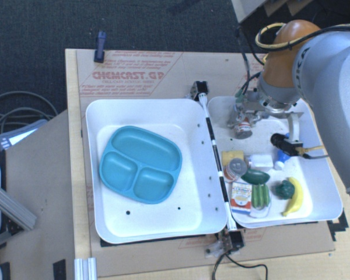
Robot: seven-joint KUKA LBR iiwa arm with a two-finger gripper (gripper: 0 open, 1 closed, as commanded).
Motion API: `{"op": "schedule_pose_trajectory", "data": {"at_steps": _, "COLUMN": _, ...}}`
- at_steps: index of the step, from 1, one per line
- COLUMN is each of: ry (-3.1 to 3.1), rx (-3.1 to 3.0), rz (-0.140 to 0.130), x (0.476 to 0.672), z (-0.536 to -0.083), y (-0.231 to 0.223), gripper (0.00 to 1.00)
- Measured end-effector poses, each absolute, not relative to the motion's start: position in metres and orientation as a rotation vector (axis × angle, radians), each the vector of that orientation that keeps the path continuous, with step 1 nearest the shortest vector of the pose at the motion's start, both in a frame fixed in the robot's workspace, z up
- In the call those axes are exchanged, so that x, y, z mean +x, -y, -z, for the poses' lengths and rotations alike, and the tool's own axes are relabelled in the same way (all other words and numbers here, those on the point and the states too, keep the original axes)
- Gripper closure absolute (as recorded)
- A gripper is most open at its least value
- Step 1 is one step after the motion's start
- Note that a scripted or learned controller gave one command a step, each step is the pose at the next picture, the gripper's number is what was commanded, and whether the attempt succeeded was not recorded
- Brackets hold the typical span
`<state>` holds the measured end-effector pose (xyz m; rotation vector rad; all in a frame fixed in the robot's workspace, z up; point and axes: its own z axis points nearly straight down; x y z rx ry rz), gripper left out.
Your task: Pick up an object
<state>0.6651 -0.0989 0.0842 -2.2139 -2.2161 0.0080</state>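
The gripper (242, 127) is hovering over open floor at the right bin's (332, 206) far end; whether it is open, I cannot tell. Packed toward the near rim are lying a banana (296, 197), cucumber (260, 195) and carton (241, 194). The left bin (99, 214) is holding a blue divided plate (140, 164). The board behind is reading "CHEMCAST".

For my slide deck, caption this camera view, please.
Grey KUKA arm's gripper above right white bin of toy food; blue divided plate in left bin.
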Motion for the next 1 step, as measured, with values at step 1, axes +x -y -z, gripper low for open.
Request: {"op": "schedule_pose_trajectory", "data": {"at_steps": 1, "ry": 2.222, "rx": -2.219, "rz": 0.000, "x": 0.5984, "z": -0.1853, "y": 0.0362, "gripper": 1.00}}
